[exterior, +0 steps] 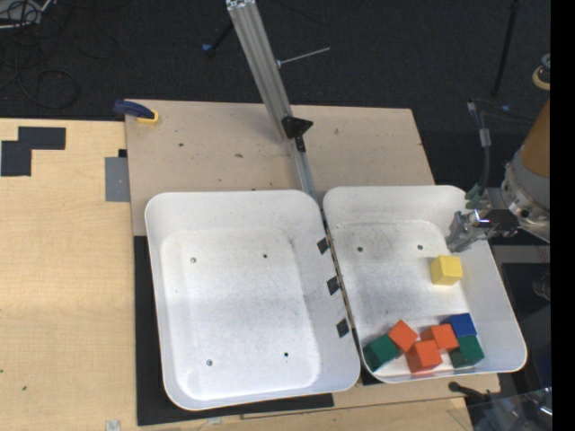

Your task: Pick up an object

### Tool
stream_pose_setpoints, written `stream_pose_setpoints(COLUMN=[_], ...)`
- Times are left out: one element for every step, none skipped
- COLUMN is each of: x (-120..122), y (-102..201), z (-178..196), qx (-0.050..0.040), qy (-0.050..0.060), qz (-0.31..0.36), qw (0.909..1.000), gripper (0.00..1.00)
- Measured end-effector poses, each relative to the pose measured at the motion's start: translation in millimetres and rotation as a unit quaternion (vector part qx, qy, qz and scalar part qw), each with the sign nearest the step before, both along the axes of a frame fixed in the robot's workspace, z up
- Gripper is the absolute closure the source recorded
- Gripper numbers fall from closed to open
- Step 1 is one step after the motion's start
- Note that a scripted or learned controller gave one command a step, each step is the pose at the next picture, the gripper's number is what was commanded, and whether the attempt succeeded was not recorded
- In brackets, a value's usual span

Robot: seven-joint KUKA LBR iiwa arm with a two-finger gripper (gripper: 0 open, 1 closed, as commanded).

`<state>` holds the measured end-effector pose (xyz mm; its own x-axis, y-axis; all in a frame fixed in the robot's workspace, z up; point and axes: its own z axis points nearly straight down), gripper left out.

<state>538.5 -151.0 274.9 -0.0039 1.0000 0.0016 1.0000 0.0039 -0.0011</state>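
Camera view: gripper (pixel 460 230) above yellow cube (pixel 446 269), finger state unclear; coloured blocks (pixel 427 343) clustered nearby.

The arm (pixel 537 164) is cut off at the right edge; end effector (pixel 463 227) fingers indistinct.

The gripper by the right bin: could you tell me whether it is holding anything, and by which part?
Nothing is held: the gripper sits just above the yellow block, which rests apart on the right bin floor.

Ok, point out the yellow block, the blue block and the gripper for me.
yellow block (pixel 446 270), camera view, middle of its top face
blue block (pixel 462 324), camera view, its top face
gripper (pixel 461 227), camera view, its metal tip above the yellow block
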Motion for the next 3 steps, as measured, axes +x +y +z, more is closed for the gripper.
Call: stream_pose_setpoints(x=[15, 32, 41], y=[54, 102, 142], z=[2, 0, -10], qx=[-0.0001, -0.0003, -0.0003], qy=[0.0, 0.0, 0.002], qz=[0.0, 0.0, -0.001], qw=[1.0, 1.0, 1.0], gripper=[1.0, 1.0, 1.0])
